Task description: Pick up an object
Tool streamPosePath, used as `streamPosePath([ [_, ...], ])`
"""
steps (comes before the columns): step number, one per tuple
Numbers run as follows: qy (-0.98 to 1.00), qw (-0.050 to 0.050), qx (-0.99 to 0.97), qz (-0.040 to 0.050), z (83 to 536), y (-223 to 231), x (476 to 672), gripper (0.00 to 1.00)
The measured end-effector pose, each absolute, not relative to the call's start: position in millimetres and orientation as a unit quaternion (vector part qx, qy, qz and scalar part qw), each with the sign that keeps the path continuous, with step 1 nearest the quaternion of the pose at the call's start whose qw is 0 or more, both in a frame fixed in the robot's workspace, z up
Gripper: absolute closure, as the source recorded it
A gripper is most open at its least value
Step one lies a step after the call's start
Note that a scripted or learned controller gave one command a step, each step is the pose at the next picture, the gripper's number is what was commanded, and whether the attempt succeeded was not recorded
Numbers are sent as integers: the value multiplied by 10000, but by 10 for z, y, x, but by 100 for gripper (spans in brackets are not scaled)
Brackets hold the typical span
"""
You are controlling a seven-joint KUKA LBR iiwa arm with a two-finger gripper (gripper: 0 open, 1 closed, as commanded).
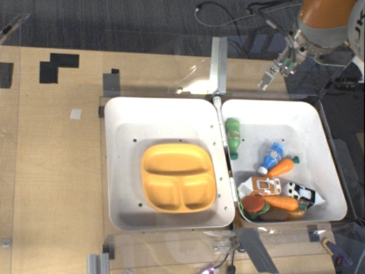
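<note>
The fingers (272,76) hang beyond the right bin's (319,119) far rim; whether they are parted I cannot tell. The green bottle (232,137) lies nearest, toward the near-left, long axis along the divider.

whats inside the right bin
The right bin holds a green bottle by its left wall, a blue bottle, two carrots, and a cluster of toys in the front corner. What lies beneath that pile is covered.
</note>
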State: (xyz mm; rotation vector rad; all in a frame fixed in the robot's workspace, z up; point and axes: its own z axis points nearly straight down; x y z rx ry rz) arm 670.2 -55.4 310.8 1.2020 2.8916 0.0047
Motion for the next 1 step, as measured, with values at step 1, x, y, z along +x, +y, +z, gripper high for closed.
streamPosePath([
  [1, 9513, 46, 3081, 15, 2790, -354, 6648, 100],
])
